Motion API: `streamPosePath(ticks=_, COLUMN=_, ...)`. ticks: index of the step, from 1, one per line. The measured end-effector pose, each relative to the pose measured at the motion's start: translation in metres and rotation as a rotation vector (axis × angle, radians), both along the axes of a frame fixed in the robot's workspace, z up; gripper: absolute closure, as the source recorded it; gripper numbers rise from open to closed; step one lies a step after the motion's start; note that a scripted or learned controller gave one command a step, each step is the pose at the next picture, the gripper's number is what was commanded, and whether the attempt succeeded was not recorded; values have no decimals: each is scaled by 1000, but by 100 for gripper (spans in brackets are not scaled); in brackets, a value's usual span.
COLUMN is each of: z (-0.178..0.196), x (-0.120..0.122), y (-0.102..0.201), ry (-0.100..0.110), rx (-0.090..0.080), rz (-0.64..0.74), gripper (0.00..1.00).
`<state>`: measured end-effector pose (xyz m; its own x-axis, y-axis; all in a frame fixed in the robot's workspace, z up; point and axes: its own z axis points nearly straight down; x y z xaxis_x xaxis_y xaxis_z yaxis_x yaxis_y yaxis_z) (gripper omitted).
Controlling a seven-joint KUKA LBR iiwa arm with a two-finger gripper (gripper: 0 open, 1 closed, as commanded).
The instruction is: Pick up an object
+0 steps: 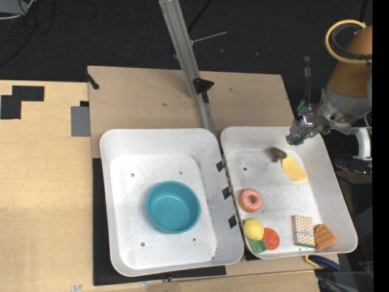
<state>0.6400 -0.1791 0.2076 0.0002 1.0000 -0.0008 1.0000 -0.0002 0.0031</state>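
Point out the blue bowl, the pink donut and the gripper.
blue bowl (173,207): camera view, inside bottom of the bowl.
pink donut (250,200): camera view, on its ring.
gripper (296,136): camera view, midway between fingertips.

The bowl (173,207) sits in the left bin (121,145). In the right bin (340,215), a doughnut (250,200) lies near the left wall, a lemon (253,229) at the front-left corner, and a waffle (324,236) at the front-right corner.
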Motion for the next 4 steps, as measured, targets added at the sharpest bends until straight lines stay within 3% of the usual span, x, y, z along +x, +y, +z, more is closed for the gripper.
streamPosePath(ticks=4, z=33, x=-30, y=190, ry=3, rx=2, rz=3, gripper=100)
